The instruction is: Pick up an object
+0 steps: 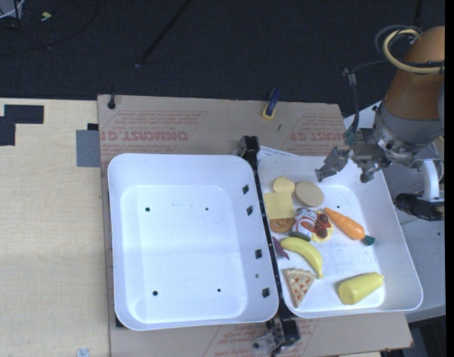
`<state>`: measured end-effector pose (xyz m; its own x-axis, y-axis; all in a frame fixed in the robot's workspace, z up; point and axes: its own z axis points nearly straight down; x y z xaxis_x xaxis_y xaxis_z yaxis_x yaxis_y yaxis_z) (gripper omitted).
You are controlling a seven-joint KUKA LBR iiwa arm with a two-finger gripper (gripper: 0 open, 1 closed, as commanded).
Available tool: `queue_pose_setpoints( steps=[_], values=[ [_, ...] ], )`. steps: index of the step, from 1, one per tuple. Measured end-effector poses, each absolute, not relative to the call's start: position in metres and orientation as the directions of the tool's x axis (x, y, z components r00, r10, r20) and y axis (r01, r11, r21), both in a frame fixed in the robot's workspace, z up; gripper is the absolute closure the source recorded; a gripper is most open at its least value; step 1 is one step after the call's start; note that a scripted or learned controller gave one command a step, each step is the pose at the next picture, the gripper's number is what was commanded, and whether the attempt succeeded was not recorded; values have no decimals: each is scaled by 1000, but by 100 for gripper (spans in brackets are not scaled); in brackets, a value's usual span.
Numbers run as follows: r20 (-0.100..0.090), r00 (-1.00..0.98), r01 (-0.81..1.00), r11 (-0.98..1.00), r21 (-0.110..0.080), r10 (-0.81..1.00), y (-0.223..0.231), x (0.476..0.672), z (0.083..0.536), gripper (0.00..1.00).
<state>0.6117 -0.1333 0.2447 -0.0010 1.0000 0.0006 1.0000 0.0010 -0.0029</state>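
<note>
Hovering over the far rim of the right bin (405,270), the gripper (350,166) has its fingers spread apart with nothing between them. Below the jaws, toward the camera, lies the carrot (344,224), its long axis slanting down-right, green tip away from the jaws. A banana (304,253) partly covers small items that are hard to identify.

Single fixed cam overhead, slanted down toward 12 o'clock; two shallow white plastic bins (119,199) mid-frame, arm enters at 3 o'clock.
</note>
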Motion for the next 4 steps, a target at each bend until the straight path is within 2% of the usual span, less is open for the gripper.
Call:
queue_pose_setpoints(
  steps=[1,2,3,4],
  values=[
    [3,-6,1000,6,-1,1000,-73,581,281,0],
    [1,-5,1000,5,11,1000,-41,552,399,0],
    [-1,-5,1000,5,-4,1000,-43,553,400,100],
    [-2,-4,1000,4,9,1000,-32,647,475,100]
  ],
)
